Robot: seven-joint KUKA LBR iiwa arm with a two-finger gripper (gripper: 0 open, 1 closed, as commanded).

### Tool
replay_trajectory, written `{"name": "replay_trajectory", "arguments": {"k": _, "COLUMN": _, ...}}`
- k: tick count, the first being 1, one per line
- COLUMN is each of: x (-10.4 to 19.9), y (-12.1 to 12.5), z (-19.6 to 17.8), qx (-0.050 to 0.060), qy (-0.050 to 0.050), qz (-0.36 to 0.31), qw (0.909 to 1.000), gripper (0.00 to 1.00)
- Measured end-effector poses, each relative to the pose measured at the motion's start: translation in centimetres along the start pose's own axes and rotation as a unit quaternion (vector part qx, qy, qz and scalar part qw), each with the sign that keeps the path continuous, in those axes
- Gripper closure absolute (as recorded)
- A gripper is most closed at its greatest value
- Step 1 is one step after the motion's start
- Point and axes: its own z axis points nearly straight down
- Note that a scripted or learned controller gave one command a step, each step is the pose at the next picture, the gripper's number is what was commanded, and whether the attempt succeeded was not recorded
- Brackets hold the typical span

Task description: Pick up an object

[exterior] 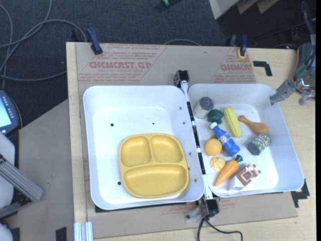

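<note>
End effector up at the far right edge, off past the right bin, grip state hard to tell, toys clustered inside that bin, corn, blue bottle, carrot, yellow divided plate in the left bin.

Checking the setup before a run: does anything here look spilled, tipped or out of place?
Nothing stands out. The toy food, including the corn, carrot and blue bottle, lies loosely jumbled inside the right bin, and the yellow divided plate sits flat in the left bin.
</note>
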Motion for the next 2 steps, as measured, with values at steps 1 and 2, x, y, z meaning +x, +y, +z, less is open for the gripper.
{"name": "replay_trajectory", "arguments": {"k": 1, "x": 9.8, "y": 0.8, "z": 11.3, "qx": 0.005, "qy": 0.004, "qz": -0.005, "qw": 1.0000, "gripper": 0.00}}
{"name": "replay_trajectory", "arguments": {"k": 2, "x": 9.6, "y": -4.3, "z": 20.1, "qx": 0.004, "qy": 0.002, "qz": 0.001, "qw": 1.0000, "gripper": 0.00}}
